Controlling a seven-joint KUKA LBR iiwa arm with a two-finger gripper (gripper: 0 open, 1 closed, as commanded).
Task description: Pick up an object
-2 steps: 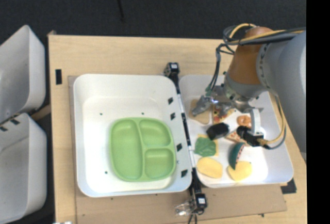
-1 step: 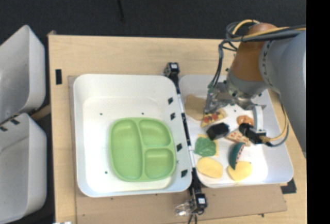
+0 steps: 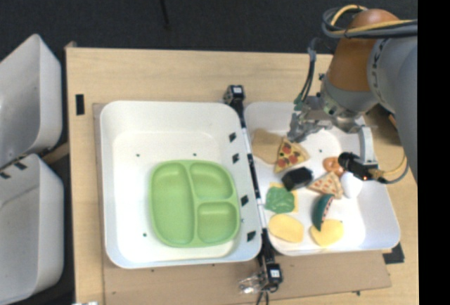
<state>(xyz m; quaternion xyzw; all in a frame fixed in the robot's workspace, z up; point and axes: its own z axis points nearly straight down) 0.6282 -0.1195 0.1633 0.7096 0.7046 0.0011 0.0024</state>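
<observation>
Above the pizza slice (image 3: 290,153) in the right bin (image 3: 380,223), end effector (image 3: 298,129), grip state indiscernible.

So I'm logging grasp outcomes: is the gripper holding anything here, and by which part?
It cannot be told. The gripper is low in the right bin, just above the pizza slice, but no object is visible between its fingers.

The tool (image 3: 298,129) hung over the right white bin (image 3: 376,216), just above a triangular pizza-slice toy (image 3: 290,154). A green divided plastic tray (image 3: 195,202) lay in the left white bin (image 3: 133,128).
</observation>
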